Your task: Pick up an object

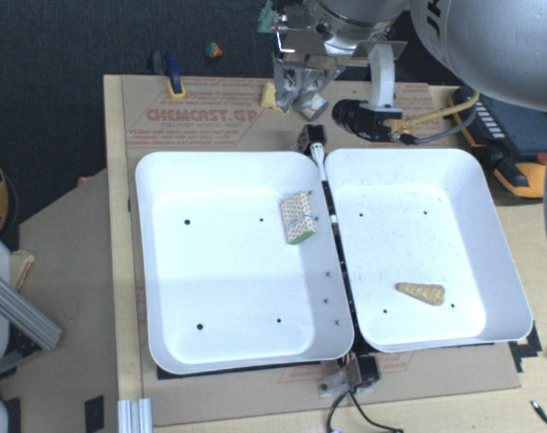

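A small patterned block with a green edge (298,217) lies in the left bin (165,197), near its right wall. A tan cone-shaped piece (421,292) rests on the floor of the right bin (472,188), toward its front. My gripper (302,97) hangs above the bench behind the bins, near the gap between their far corners. It is well apart from both objects, and I see nothing held in it.
The bins sit on a brown board (201,115) with red lettering. A blue and yellow clamp (172,72) stands at the board's far left edge. A small coloured ball (214,50) lies on the dark floor beyond. Metal rails (21,314) lie at the left.
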Controlling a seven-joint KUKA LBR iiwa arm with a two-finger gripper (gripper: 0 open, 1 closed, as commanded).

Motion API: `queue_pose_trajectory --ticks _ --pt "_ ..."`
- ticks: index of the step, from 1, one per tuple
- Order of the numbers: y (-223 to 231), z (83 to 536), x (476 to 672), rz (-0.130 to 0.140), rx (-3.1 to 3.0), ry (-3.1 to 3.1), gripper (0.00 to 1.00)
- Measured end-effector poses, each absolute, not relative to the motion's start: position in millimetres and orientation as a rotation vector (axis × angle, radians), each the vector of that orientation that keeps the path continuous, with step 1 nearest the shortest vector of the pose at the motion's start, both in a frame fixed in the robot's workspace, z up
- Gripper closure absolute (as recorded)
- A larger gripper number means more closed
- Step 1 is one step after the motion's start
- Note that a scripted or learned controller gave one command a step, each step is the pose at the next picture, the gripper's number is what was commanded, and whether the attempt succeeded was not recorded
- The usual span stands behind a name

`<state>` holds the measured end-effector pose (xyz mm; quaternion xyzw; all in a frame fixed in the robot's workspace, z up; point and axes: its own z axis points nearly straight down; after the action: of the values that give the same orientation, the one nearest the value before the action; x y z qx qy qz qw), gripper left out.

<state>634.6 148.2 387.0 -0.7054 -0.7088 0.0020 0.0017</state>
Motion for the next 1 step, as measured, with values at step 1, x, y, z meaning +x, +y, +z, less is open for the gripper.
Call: queue_pose_trajectory --ticks 1 --pt "230.5 302.1 606.8 0.014 -2.205 -2.225 1.00"
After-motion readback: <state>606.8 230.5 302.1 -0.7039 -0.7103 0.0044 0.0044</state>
